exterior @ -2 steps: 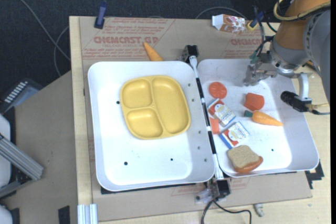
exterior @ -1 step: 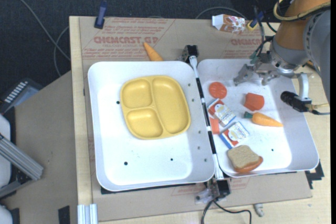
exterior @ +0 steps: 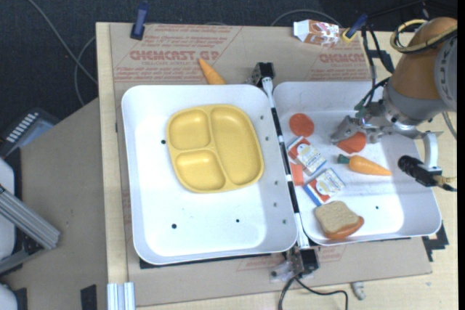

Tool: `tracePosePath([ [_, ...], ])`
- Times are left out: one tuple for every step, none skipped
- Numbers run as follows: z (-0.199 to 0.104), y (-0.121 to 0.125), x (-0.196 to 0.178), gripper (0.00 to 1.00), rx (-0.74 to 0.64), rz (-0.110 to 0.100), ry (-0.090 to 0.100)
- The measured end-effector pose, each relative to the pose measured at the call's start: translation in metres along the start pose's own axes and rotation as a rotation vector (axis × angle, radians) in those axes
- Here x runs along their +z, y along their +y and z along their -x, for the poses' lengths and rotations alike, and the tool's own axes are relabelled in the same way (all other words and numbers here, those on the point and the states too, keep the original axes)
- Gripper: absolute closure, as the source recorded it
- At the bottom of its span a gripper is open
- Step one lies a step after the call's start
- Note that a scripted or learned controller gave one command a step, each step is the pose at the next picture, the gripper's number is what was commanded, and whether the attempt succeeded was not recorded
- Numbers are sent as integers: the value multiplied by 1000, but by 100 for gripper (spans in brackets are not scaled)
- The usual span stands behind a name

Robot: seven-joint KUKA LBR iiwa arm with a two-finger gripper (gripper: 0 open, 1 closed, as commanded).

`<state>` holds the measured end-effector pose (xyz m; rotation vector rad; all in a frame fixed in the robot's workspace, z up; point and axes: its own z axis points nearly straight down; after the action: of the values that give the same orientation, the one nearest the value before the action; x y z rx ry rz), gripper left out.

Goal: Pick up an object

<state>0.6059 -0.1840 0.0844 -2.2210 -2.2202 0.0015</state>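
Observation:
The right bin (exterior: pixel 407 221) holds several toy foods. A red round slice (exterior: pixel 301 125) lies at its upper left, with two small printed packets (exterior: pixel 309 156) (exterior: pixel 328 184) below it. An orange carrot (exterior: pixel 369 167) lies in the middle, and a slice of bread on a red piece (exterior: pixel 338 220) sits near the front edge. My gripper (exterior: pixel 356 130) reaches in from the right and hangs low over a red piece (exterior: pixel 354 144), right above it or touching it. The carrot lies just below and to the right of the gripper.
The left bin (exterior: pixel 145 214) carries a yellow divided plate (exterior: pixel 214 147). On the bench behind the bins lie another carrot (exterior: pixel 211 72), a small carton (exterior: pixel 317 31) and a blue item (exterior: pixel 139 21). A black clamp (exterior: pixel 263 72) sits at the seam between the bins.

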Motion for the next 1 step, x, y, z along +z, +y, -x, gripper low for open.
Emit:
tracePosePath([
  [-16, -12, 0, 0, -1, 0, 1],
])
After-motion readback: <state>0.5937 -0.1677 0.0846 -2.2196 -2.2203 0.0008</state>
